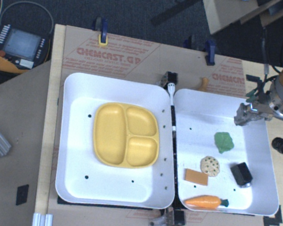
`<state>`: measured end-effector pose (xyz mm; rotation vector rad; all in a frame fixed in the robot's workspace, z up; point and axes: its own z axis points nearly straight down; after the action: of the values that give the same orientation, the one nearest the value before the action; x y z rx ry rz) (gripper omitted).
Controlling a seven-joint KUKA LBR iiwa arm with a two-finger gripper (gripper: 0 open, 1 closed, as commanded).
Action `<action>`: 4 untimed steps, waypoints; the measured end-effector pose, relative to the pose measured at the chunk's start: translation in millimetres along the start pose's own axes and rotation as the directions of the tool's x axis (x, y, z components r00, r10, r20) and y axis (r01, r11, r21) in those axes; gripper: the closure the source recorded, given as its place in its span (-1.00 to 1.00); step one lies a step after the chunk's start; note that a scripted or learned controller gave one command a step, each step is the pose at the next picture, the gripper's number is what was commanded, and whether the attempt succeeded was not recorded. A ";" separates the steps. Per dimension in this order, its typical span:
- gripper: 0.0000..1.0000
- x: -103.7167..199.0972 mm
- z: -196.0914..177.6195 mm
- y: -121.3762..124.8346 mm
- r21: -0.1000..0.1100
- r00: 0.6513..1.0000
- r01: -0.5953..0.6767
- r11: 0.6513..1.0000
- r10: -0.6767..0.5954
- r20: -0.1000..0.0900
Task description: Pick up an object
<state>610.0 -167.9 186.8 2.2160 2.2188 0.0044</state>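
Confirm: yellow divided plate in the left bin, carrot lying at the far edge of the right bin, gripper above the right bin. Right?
One error. The carrot lies at the near edge of the right bin, not the far edge, per the camera view. The yellow divided plate in the left bin and the gripper above the right bin stand.

1. A yellow divided plate [126,135] lies in the middle of the left white bin [67,178].
2. Two blue clamps [102,28] stand on the brown board [139,59] behind that bin.
3. A handheld control pendant [17,47] rests on the floor, left of the board.
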 end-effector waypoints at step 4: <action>1.00 135.9 -55.2 -37.1 0.008 1.000 0.005 1.000 -0.005 -0.005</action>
<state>572.4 -32.0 241.5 2.2167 2.2308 0.0012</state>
